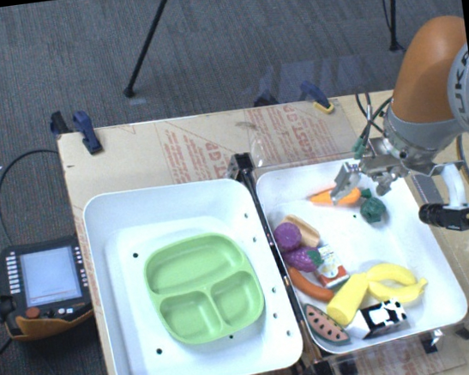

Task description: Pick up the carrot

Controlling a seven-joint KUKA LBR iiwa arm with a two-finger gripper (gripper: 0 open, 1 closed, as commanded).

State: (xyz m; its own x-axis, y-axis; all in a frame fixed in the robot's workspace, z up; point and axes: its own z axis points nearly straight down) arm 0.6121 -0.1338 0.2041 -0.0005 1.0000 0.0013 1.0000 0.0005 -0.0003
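The carrot (333, 196) is a small orange piece lying at the back of the right bin (436, 266), its thin tip pointing left. My gripper (354, 186) hangs right over its thick right end, low in the bin, and covers part of it. The carrot still looks to be lying on the bin floor. The grey arm with its orange band (430, 68) reaches in from the upper right.
A dark green toy (373, 209) sits just right of the carrot, under the wrist. Nearer the front lie purple fruit (287, 235), a bun (306, 229), a red sausage (312, 288), a banana (378, 285) and a watermelon slice (325, 323). The left bin (112, 243) holds a green divided plate (203, 286).
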